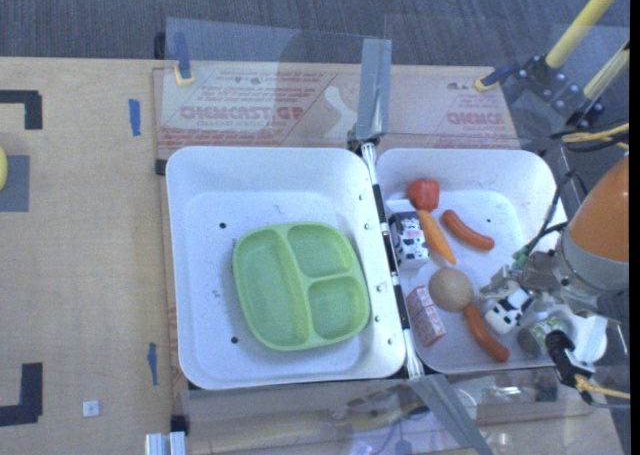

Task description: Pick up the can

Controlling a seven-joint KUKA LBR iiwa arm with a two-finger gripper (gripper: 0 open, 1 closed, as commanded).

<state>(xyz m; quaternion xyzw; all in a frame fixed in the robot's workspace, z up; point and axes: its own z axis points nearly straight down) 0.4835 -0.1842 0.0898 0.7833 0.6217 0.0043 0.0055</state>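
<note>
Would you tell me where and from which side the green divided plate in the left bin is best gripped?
Probably at the raised rim on its right edge, coming straight down from above and pinching across that rim. The green divided plate lies flat on the floor of the left bin, so the rim seems the only thin, upstanding part to grip.

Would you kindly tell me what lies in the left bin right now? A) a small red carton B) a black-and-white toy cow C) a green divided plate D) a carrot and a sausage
C: the green divided plate lies alone inside the left bin, while the carrot, sausage and red carton all lie in the right bin.
</note>
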